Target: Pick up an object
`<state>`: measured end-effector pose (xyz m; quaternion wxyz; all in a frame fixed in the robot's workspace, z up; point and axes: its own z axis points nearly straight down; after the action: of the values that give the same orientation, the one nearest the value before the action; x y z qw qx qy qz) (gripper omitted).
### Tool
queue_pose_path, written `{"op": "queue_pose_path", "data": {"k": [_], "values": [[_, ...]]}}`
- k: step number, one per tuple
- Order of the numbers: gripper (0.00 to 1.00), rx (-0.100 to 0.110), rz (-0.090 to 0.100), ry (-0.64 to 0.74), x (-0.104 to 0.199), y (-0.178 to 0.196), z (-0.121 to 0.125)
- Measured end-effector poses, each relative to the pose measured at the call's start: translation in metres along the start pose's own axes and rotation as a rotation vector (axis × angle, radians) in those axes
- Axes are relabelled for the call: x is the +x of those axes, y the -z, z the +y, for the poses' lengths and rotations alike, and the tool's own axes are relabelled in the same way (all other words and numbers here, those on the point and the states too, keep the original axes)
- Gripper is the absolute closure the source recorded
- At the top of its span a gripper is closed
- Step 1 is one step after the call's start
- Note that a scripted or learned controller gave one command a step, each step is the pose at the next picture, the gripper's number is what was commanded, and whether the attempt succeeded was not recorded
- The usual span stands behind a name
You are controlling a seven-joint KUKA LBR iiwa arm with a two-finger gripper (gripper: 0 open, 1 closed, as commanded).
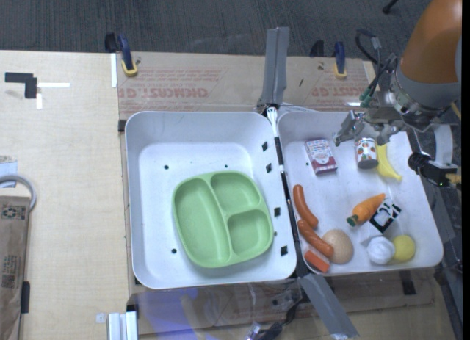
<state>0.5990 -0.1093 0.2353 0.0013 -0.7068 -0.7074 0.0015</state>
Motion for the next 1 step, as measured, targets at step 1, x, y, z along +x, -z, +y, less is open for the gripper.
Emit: {"op": "queue_pose_path", "data": {"k": [1], "values": [[0.00,-0.002,0.000,-0.025,0.0010,-0.1438,0.0021]]}}
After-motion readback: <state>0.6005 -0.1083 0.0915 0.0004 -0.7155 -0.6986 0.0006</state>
